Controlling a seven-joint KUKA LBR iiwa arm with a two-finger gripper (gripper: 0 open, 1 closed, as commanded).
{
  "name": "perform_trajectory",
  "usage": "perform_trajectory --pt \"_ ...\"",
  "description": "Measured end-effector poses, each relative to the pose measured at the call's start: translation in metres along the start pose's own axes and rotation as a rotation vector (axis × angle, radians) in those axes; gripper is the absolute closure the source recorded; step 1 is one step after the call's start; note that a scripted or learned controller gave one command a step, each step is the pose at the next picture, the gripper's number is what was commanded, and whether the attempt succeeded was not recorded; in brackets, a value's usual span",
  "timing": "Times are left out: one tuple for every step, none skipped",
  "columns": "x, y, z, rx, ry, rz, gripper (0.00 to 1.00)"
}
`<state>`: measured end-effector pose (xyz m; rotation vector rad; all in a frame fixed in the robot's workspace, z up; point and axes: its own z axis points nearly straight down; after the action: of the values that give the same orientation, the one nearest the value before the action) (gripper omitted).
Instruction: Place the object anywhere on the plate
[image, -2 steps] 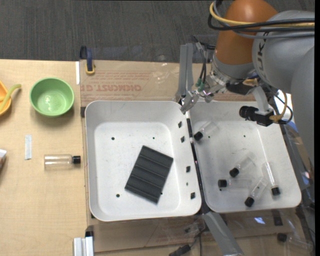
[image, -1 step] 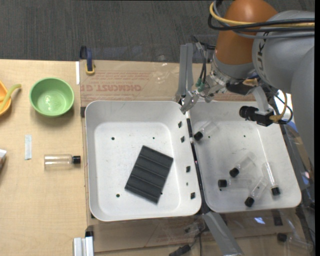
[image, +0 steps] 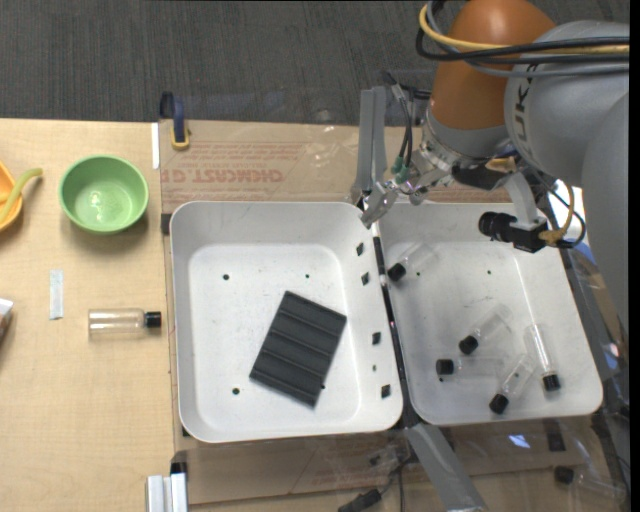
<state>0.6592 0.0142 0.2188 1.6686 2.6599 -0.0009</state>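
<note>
Clear vials (image: 500, 340) lie below our hand (image: 378, 205), which hovers at the bins' shared wall; we cannot tell its state. Nothing picked yet; next, descend onto one vial, then cross to the black ridged plate (image: 298, 348).

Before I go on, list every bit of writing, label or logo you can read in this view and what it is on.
"CHEMCAST GE...": red print on the brown cardboard sheet behind the left bin; it appears reversed, and the letters after that are too faint to read.
"U": one dark letter on the arm's grey housing, partly cut off by the orange band.
Small white strip on the bench: too small to read any marking.
</note>
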Motion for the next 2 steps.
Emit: perform_trajectory --pt "0.0 0.0 0.0 0.0 0.0 0.0 0.0" --pt "0.0 0.0 0.0 0.0 0.0 0.0 0.0"
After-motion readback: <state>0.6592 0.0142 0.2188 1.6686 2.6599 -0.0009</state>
